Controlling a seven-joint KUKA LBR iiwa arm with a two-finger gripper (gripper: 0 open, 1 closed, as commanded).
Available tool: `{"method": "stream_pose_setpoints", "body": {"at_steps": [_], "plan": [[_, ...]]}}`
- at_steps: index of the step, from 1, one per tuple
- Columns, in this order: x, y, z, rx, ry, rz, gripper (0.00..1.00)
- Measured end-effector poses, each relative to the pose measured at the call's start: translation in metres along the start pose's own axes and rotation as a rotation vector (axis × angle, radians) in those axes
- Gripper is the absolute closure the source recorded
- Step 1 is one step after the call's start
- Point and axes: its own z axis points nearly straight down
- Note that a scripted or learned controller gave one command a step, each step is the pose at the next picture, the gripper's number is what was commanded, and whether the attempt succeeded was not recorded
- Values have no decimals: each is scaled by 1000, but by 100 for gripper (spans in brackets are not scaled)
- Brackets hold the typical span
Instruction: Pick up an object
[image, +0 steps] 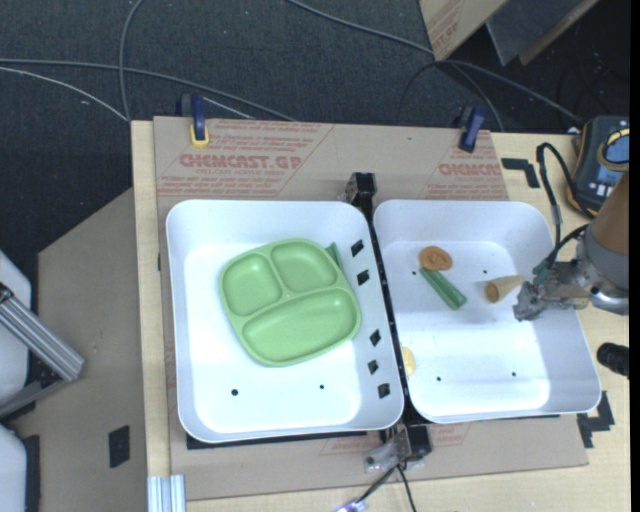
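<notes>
Pick not yet made: on the table (150, 300), the green divided plate (290, 300) lies in the left bin (190, 330), while the hand (528, 303), grip state indeterminable, sits beside the tan piece (502, 289).

Single fixed overhead camera, slanted down, both bins (190, 330) in frame
</notes>
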Motion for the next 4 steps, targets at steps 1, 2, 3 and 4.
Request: {"method": "stream_pose_setpoints", "body": {"at_steps": [1,2,3,4], "plan": [[0,-2,-44,-4,-3,-1,100],[-1,-1,-80,-5,-3,-1,100],[55,-8,-69,4,3,-6,100],[99,-7,-70,3,2,-5,100]]}}
